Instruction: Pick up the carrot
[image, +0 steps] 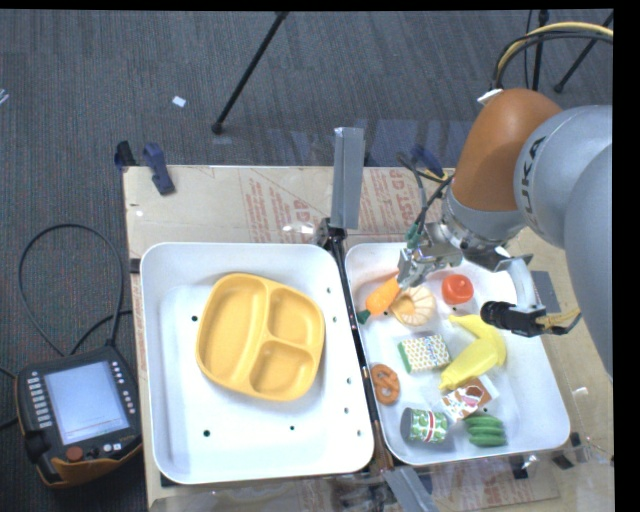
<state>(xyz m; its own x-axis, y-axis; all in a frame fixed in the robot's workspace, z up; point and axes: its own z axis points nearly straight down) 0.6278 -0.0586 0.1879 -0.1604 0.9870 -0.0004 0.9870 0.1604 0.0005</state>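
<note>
The small orange plastic carrot (383, 296) lies in the right-hand shallow white bin (555, 400), close to its left wall and tilted, its thicker end pointing toward the arm. The hand (412, 272) sits directly over that upper end, low in the bin, but the wrist covers the tips and I cannot tell how wide it stands or whether it has hold of anything.

The main risk, as I judge it, is a poor grip: the carrot tapers and looks smooth, so a pinch near one end could squeeze it out sideways or let it pivot and drop on the lift. The bin wall just beside it leaves little room on that side, and contact there could stall the descent. The round tan ridged shell-like toy (416, 308) touches or nearly touches the carrot on the right, so a closing hand might catch it instead, or nudge both. The yellow plastic banana (476, 355) and the small red-orange round toy (457, 289) lie near enough to be knocked by the arm's swing
</note>
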